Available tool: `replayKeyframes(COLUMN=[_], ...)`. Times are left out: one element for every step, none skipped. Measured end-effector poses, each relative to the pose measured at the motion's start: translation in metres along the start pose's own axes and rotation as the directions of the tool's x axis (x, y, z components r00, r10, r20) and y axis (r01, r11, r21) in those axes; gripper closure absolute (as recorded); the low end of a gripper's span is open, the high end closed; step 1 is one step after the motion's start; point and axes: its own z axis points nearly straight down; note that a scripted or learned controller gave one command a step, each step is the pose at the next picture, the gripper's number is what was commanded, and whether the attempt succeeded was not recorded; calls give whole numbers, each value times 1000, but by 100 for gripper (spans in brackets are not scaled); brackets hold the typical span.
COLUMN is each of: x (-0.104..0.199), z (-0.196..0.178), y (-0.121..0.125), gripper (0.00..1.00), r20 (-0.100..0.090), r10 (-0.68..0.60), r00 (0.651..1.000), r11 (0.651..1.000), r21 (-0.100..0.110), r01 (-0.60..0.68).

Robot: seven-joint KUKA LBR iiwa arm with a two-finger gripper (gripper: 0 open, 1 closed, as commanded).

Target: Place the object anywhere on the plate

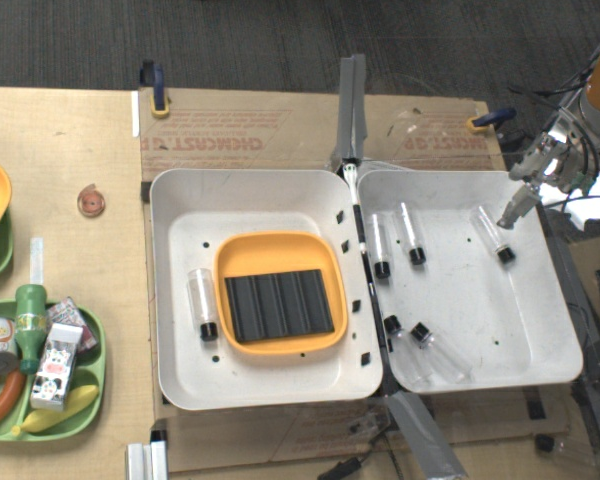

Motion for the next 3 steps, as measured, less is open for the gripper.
replayKeyframes(x=[-10,-12,-20], z=[-1,-3,-2], y=[6,7,11], gripper=[0,0,0], r20=[2,2,4], r10=[-228,-489,-736], r00=[974,872,677], r11=[974,872,677], r21=[-1,-1,0], r01=[228,489,736])
